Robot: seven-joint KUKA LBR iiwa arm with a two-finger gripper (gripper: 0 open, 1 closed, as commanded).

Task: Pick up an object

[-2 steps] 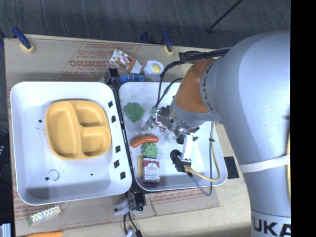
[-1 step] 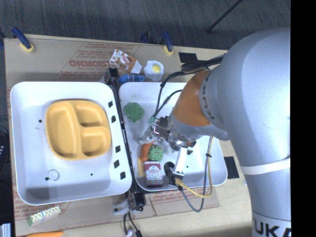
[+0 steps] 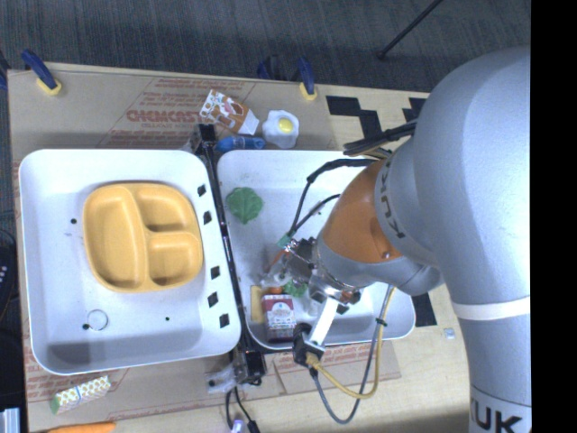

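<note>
Right now I have the gripper [image 3: 293, 282] low in the right bin [image 3: 270, 165], over the red box [image 3: 280, 314] near its near-left corner — jaw state I cannot tell — next, close and lift.

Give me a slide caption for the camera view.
Gripper low in right bin by red box; yellow tray in left bin.

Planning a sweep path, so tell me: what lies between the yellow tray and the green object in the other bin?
In the camera view, between the yellow tray and the green object lie bare white bin floor and the two bins' adjoining rims with black clips.
</note>
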